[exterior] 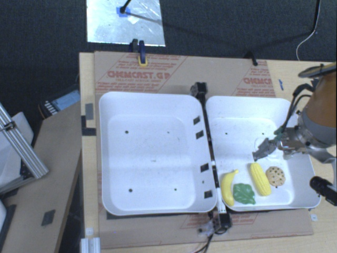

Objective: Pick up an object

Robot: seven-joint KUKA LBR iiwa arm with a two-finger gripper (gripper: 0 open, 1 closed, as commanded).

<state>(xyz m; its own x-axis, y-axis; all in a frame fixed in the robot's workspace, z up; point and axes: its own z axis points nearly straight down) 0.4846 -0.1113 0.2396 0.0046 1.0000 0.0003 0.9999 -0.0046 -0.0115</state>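
- The task is barely begun, by my reading: nothing has been lifted, and every candidate object lies on the floor of the right-hand shallow white plastic bin (247, 115).
- Four things sit bunched along that bin's near edge, toward its near corners: a yellow plastic banana (228, 187) by the divider between the bins, a flat green leafy toy piece (244, 193) touching it, a yellow toy corn cob (260, 179) just beside that, and a round tan cookie with dark chips (275, 176) next to the cob.
- The left-hand shallow white bin (152, 152) takes up the middle of the cardboard-covered desk (221, 70).
- The grey arm's dark two-finger gripper (261, 151) hangs over the right bin, reaching in from the desk's right edge, with its tip just above and behind the corn cob and apart from it.
- Whether the gripper's fingers are spread or closed I cannot tell; they blur into one dark shape, and nothing is visible between them.
- What is left is the whole grasp: settle over one object, likely the corn cob or cookie as they lie nearest, close on it, and raise it clear of the bin.
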